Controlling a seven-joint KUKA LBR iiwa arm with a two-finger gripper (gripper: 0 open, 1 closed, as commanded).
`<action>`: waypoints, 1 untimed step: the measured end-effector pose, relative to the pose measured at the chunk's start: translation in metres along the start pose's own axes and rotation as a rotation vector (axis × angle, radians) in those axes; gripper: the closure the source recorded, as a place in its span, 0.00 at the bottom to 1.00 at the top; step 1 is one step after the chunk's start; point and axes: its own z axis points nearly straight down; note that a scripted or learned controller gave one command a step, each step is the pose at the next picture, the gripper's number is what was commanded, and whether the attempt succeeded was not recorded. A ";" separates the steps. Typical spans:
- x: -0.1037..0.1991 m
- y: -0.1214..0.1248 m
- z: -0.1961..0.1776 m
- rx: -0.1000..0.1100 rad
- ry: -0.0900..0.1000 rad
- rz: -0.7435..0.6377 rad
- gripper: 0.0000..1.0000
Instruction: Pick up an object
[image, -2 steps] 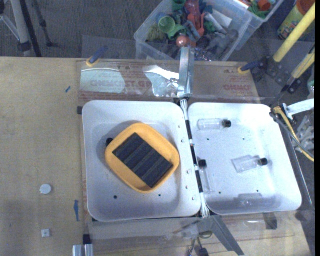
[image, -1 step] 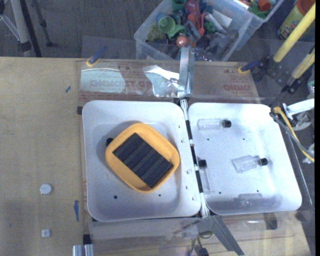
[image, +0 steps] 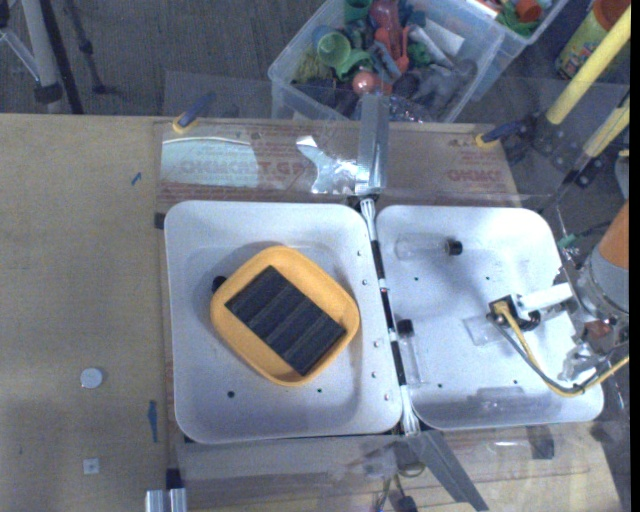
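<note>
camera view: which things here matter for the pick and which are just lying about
For the job:
gripper
yellow block with a black ribbed top, in the left bin
small black piece, in the right bin

Lying about:
clear tub of toys
grey disc on the bench

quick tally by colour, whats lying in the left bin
yellow rounded square plastic tray with dark ribbed top: 1
small black piece peeking out at the tray's upper-left edge: 1
total: 2
</note>
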 end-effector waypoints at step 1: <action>0.002 -0.050 -0.024 0.001 0.000 -0.595 0.00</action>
